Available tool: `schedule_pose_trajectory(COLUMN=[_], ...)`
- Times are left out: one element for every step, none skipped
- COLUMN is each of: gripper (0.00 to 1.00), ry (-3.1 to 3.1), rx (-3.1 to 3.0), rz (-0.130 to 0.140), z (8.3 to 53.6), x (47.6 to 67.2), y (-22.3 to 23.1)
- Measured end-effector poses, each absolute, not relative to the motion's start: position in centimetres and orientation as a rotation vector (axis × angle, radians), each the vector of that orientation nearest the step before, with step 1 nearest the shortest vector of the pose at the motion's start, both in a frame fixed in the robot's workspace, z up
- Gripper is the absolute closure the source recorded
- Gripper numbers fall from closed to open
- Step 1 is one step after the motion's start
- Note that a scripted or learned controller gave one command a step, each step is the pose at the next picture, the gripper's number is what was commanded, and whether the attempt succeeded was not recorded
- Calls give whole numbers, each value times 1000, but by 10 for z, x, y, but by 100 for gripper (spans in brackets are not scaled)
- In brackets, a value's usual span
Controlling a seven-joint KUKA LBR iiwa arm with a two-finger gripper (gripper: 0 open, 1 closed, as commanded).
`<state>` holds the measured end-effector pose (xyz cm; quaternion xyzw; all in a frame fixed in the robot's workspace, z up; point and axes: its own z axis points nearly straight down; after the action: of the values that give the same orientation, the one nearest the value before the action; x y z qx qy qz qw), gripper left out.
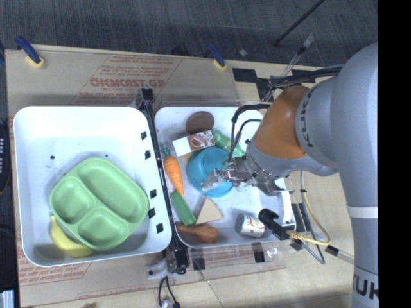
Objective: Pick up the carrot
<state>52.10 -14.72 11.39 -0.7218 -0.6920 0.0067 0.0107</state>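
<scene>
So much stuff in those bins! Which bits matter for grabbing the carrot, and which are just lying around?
Matters for the job:
carrot, by the right bin's left wall
gripper, over the blue bowl

Just lying about:
green divided plate in the left bin
yellow thing under it
brown potato
small can
sausage

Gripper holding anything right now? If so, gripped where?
Cannot be told. The gripper sits over the blue bowl; the carrot lies apart, untouched, by the bin's left wall.

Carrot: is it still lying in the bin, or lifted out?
Lying in the bin. The carrot rests flat by the right bin's left wall, apart from the gripper over the blue bowl.
</scene>
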Motion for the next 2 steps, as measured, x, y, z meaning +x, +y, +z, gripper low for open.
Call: schedule_pose_trajectory(gripper=[0,0], ry=[-2114,-1840], rx=[-2293,-2538], rz=[41,18], z=[95,95], x=[591,584], y=[-110,-99])
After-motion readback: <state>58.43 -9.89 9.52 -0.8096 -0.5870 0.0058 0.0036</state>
